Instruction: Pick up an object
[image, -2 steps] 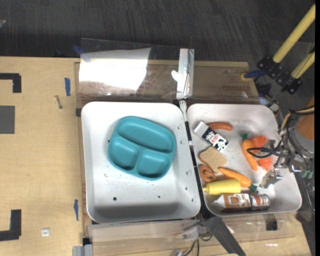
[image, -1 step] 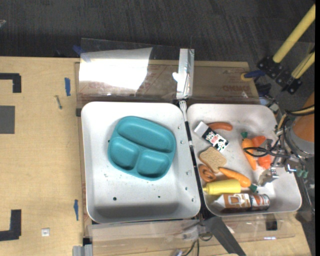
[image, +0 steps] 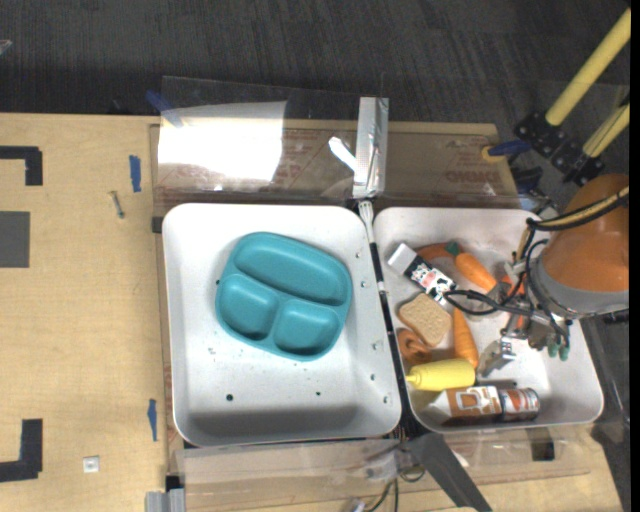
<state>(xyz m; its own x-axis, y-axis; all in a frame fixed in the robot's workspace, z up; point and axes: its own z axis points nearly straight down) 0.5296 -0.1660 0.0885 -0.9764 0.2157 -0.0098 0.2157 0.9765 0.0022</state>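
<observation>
Clutter is gathered in the right bin (image: 585, 395), mostly along its left side and front wall, while a teal divided plate (image: 284, 293) lies alone in the left bin (image: 200, 380). The gripper (image: 527, 340) is seen low over the right bin's right half, under the orange band (image: 592, 258) of the arm, with cables crowding it – whether its jaws are open or closed cannot be told, and nothing is visibly held between them. Just left of it a long carrot (image: 464, 335) is laid with its long axis running front to back, beside a slice of toast (image: 426, 319). A second, shorter carrot (image: 474, 270) is set at a slant toward the bin's back, pointing down-right. A yellow mustard bottle (image: 440, 376) is laid on its side, long axis left to right, nozzle toward the left wall – and in front of it a can (image: 495, 402) rests the same way along the front wall. A small white carton (image: 418, 267) lies tilted near the back-left corner
</observation>
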